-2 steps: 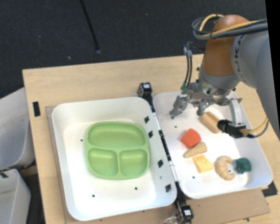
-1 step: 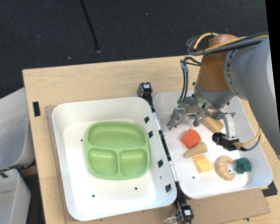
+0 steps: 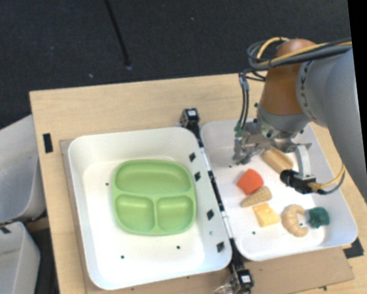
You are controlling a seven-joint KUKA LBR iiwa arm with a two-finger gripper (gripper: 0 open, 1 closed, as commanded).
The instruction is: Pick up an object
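Orange block (image 3: 250,181) in rt bin (image 3: 338,234), hand (image 3: 245,156) just above; no writing legible.

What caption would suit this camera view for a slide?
KUKA arm's hand low in the right bin above an orange block; green divided plate in the left bin.

Wooden bench (image 3: 132,103) on dark floor, two white bins side by side on it, left bin (image 3: 105,264) holding a green divided plate (image 3: 153,196) at its middle, right bin (image 3: 341,234) just beside, black clips (image 3: 188,117) along the shared rims, white containers (image 3: 5,170) left of the bench
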